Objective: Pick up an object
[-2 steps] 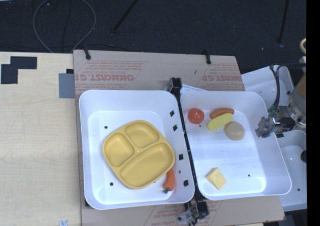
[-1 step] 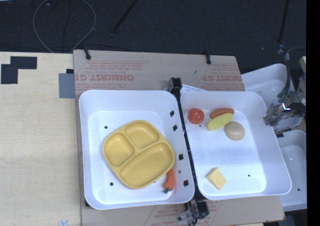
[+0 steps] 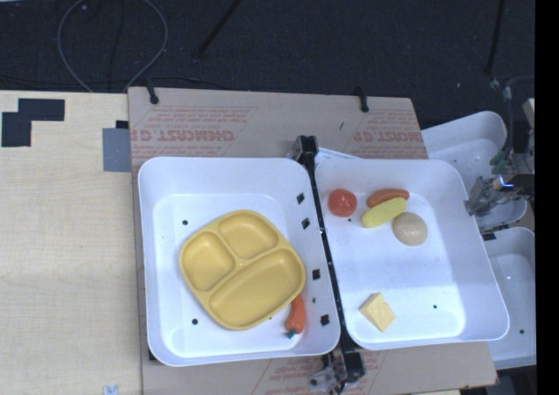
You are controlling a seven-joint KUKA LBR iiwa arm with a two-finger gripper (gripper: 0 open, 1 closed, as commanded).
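My gripper (image 3: 489,197) waits off the right white bin's (image 3: 441,297) edge; can't tell its state. Round red tomato (image 3: 341,203), yellow cheese wedge (image 3: 378,311) lie apart, easy picks.

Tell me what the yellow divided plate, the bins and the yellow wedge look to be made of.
Yellow divided plate: looks like moulded plastic, matte, uniform colour with soft rounded ridges.
Bins, left bin and right bin: probably thin formed plastic, smooth white, rounded corners.
Yellow wedge: likely toy cheese, plastic or foam; too small to tell.
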